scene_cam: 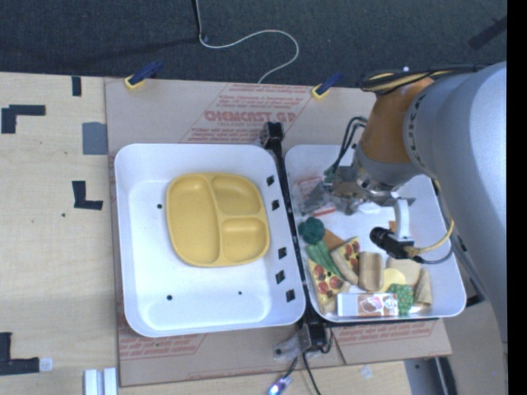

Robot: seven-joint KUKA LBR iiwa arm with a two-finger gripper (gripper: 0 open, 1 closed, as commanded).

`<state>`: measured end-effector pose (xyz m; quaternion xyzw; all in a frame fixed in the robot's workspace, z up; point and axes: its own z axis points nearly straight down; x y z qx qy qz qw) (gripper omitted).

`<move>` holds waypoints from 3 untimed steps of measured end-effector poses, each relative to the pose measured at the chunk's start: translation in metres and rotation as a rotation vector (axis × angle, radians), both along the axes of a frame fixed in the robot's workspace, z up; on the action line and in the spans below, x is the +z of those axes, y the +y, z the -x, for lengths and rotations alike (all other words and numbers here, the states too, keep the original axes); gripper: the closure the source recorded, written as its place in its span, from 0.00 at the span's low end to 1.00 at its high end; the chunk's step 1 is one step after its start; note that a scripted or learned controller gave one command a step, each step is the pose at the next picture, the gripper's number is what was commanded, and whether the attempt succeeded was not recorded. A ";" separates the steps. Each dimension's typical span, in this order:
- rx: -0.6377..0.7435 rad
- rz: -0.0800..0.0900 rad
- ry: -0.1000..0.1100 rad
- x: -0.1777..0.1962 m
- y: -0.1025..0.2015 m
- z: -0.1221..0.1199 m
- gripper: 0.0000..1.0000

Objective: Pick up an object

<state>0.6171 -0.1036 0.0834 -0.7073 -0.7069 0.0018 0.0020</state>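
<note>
Because the toy food (362,274) is heaped in the right bin's (440,307) near corner, the gripper (317,194) has to descend from above; you will find it low at the far left. Whether anything is grasped cannot be told. The yellow divided plate (218,219) occupies the left bin (140,220).

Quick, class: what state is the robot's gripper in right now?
Gripper: cannot be told; it sits low over the far left corner of the right bin, above the toy food pile.
</note>
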 end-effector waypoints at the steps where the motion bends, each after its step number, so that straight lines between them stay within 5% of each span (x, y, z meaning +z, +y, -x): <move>1: 0.004 0.001 -0.009 0.001 -0.010 -0.053 0.00; 2: -0.002 0.000 0.001 0.001 -0.011 0.051 0.00; 3: 0.006 0.001 -0.012 0.002 0.009 -0.040 0.00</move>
